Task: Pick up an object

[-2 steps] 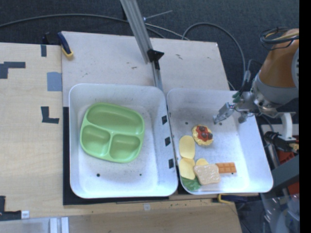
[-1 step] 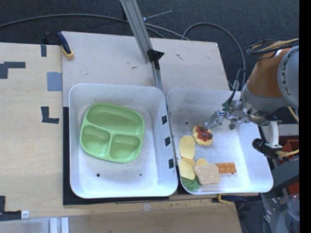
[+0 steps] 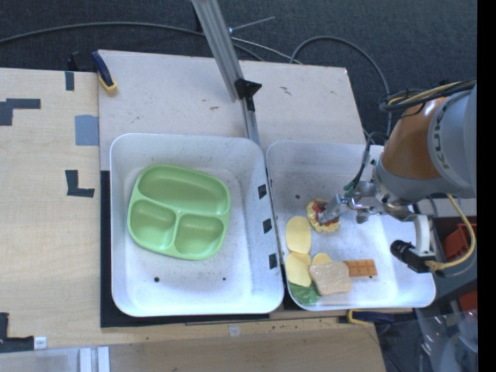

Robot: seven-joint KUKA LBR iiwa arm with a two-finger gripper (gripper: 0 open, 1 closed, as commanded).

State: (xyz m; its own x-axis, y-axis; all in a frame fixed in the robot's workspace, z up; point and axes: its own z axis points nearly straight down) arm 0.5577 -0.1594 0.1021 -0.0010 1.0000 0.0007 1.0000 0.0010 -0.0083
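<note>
pincer touching red-yellow toy food

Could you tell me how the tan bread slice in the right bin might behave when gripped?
The tan bread-slice toy looks flat, so probably hard to pinch from above. It overlaps the green leaf piece, which may shift too. It seems small, likely light.

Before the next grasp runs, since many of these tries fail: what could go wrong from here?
1. The gripper sits right at the small red and yellow item; whether that item is between its fingers can't be made out, so a lift may come up with nothing.
2. The yellow pieces, the bread slice and the orange piece lie bunched near the right bin's front wall, so a grasp there may nudge neighbours.
</note>
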